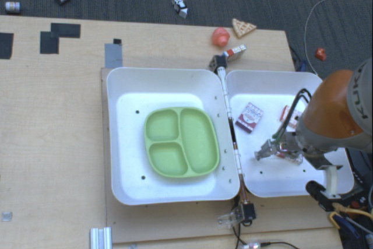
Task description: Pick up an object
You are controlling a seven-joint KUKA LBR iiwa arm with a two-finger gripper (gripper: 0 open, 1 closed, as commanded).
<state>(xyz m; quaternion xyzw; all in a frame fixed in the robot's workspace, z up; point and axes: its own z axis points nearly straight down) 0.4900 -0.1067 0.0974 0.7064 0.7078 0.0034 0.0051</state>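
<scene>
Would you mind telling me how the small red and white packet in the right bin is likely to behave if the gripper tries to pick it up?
The red and white packet lies flat on the right bin floor, so fingers may struggle to get under it and it may slide instead. It looks small and thin, so probably light. It should not roll, being flat and boxy. The gripper sits just below it.

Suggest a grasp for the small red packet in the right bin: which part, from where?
The red packet lies flat and slightly skewed on the right bin's floor, clear of the walls. Probably best from straight above, fingers across its narrower width, turned to match the skew.
</scene>
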